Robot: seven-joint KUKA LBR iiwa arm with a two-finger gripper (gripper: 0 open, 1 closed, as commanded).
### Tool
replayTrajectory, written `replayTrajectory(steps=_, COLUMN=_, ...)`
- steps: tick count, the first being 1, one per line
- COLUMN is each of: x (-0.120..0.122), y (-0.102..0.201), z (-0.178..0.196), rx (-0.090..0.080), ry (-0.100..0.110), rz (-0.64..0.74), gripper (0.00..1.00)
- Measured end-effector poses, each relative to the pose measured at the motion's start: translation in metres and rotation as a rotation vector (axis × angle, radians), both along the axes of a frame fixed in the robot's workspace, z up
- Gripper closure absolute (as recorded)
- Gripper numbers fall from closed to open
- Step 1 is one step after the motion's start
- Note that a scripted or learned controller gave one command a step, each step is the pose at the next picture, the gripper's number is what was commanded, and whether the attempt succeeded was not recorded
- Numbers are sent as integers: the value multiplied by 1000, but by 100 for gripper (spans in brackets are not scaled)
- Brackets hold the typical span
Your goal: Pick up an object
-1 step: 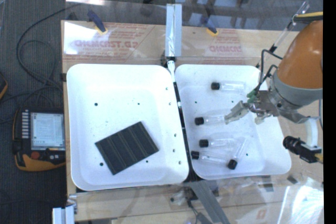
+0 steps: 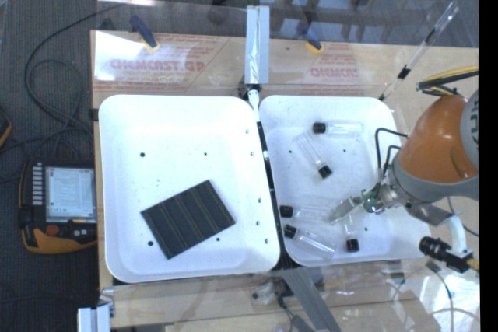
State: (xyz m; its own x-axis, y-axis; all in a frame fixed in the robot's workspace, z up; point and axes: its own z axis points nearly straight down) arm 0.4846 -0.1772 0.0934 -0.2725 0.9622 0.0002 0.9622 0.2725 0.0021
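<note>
Two shallow white plastic bins (image 2: 117,167) look smooth and faintly glossy; the dark ribbed slab (image 2: 187,218) is matt; clear glassy vials (image 2: 310,151) carry black caps.

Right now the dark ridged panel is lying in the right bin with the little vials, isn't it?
Not quite. The camera view shows the dark ridged panel lying in the left bin. The little vials are in the right bin.
</note>
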Motion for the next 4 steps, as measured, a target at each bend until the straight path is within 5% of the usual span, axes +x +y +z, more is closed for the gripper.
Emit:
replayTrajectory(steps=2, x=4, y=50, z=-2, rx=-11, ry=-15, rz=142, gripper=0)
replayTrajectory(steps=3, x=86, y=59, z=-3, rx=-7, ry=-15, rz=157, gripper=0)
replayTrajectory(steps=4, x=14, y=46, z=-2, rx=-5, ry=-11, rz=164, gripper=0)
